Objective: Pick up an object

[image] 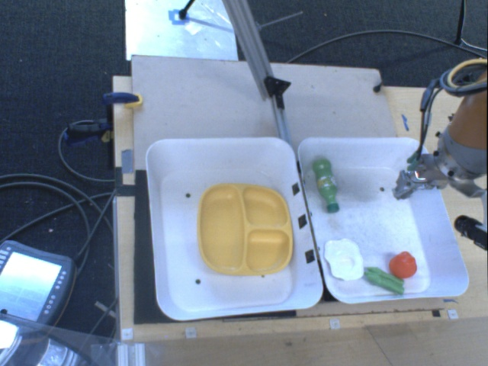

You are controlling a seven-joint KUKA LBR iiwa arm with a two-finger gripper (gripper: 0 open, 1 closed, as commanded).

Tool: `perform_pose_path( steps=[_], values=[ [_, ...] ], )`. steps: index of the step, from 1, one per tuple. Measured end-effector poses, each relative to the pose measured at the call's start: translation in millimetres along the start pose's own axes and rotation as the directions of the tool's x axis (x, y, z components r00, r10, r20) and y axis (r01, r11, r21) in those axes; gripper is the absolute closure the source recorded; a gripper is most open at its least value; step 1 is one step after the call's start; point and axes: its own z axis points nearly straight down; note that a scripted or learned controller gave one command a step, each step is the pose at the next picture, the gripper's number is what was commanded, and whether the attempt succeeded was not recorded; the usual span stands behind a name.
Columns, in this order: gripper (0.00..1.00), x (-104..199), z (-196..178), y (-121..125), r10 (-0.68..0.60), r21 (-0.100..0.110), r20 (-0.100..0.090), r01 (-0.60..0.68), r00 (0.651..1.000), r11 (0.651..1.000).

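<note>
Hovering over right bin (450,239) near its far right wall, tool (406,185) small and blurred; finger state impossible to tell. Arm cut off at frame edge.

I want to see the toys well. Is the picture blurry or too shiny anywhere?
Camera view: evenly lit and mostly sharp; the yellow plastic divided tray and green plastic bottle read clearly. The white fried-egg toy nearly blends into the bright right-hand white bin. Shadows are faint. The end effector looks slightly soft.
</note>
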Motion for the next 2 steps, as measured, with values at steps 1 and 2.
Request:
perform_pose_path(
  steps=[1,2],
  values=[
    [1.0,-0.5,-43.0,2.2,-0.001,0.001,0.0,0.001,1.0,1.0],
    [1.0,53.5,-57.7,-1.3,-0.006,0.005,-0.004,0.006,1.0,1.0]
  ],
)
